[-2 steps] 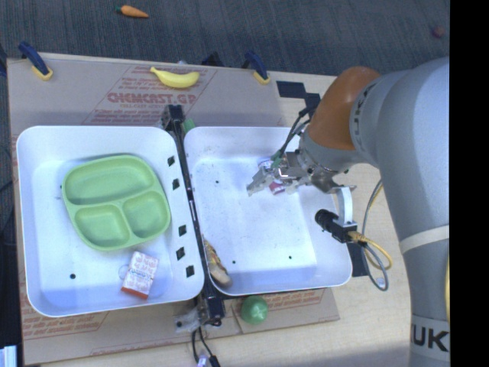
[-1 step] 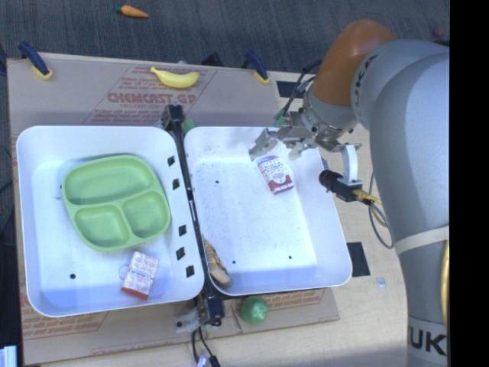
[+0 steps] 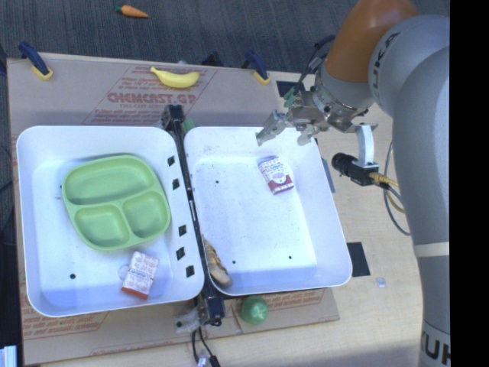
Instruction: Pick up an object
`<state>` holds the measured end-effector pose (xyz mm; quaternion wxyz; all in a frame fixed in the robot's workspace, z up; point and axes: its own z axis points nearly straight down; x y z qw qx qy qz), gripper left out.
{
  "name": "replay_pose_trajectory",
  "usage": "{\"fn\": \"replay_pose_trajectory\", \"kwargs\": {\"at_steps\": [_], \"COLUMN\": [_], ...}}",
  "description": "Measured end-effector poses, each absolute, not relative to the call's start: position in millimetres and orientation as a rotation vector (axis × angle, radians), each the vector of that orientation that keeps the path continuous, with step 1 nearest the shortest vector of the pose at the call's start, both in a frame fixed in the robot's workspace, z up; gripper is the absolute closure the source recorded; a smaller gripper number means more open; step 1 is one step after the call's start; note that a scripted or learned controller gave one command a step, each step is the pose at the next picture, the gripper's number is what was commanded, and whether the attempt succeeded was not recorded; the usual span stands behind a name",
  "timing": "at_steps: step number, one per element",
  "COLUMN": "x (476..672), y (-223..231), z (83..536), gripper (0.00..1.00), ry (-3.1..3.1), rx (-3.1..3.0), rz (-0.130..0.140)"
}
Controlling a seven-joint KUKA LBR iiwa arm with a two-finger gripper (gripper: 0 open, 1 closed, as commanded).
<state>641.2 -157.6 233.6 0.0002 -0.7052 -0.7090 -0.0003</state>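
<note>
Gripper hovers over the right bin's far edge, fingers spread and gripping nothing. Red-and-white packet lies just toward the near edge from it, in the bin's far half, long axis roughly far-to-near.

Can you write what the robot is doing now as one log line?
gripper: open, above right bin far edge | holding: nothing | nearest: red packet | pick: not done

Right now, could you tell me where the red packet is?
The red packet lies flat in the right bin, near its far edge, just below the gripper.
</note>
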Motion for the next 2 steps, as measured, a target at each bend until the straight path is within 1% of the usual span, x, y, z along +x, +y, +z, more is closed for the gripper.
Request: {"fn": "replay_pose_trajectory", "kwargs": {"at_steps": [1, 2], "x": [656.8, 656.2], "y": [-161.2, -209.8], "z": [309.5, 280.4], "gripper": [0.00, 0.00], "ry": [-2.227, -2.223], "rx": [-2.215, -2.215], "rz": [-0.001, 0.004]}}
